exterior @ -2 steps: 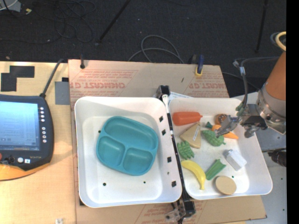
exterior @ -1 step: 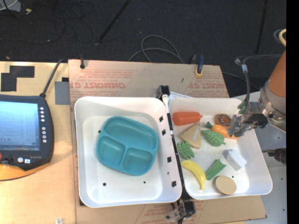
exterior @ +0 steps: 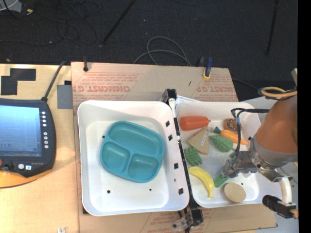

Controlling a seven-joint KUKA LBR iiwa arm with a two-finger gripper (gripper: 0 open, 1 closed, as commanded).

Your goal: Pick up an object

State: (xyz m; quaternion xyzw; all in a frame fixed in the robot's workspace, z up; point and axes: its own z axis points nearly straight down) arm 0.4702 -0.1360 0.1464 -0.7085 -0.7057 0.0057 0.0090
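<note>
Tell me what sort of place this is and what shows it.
Most likely a robotics lab set up for grasping trials. An arm reaches over two white bins, one filled with toy food such as a banana; a control pendant lies on the bench, and cables trail across the dark floor.

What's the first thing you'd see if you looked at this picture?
Probably the big teal divided plate, lying by itself in the left white bin. Next, the bright toy food in the right white bin: a yellow banana, an orange carrot and a round tan slice. The grey arm's gripper is low over that pile, close to the slice.
</note>
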